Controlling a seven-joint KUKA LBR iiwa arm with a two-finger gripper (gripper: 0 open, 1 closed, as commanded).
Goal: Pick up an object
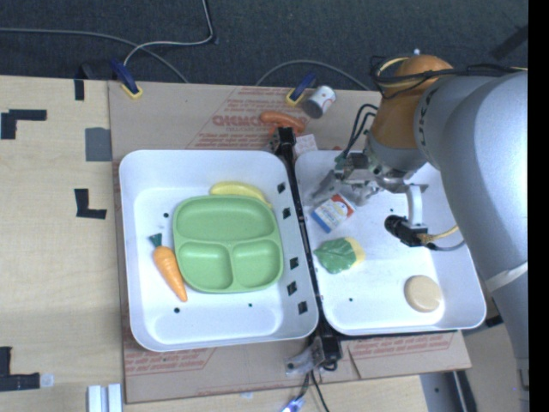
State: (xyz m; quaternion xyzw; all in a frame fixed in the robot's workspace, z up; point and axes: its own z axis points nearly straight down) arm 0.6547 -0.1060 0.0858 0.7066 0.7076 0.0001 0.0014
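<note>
In the right bin (455, 256) my gripper (341, 185) hangs low over the back left corner, just above a small blue, red and white packet (331, 214). A green lettuce-like toy (336, 255) lies in front of the packet. Near the bin's front right sits a round beige biscuit (423, 293). The left bin (141, 196) holds a green divided plate (228, 242), an orange carrot (169, 270) at its left side and a yellow banana (238, 190) behind it.
The grey arm (480, 170) with its orange band (403, 101) covers the right bin's back right part. A black cable plug (403, 228) hangs by the wrist. An orange sausage-shaped toy (283, 119) and clamps lie behind the bins.
</note>
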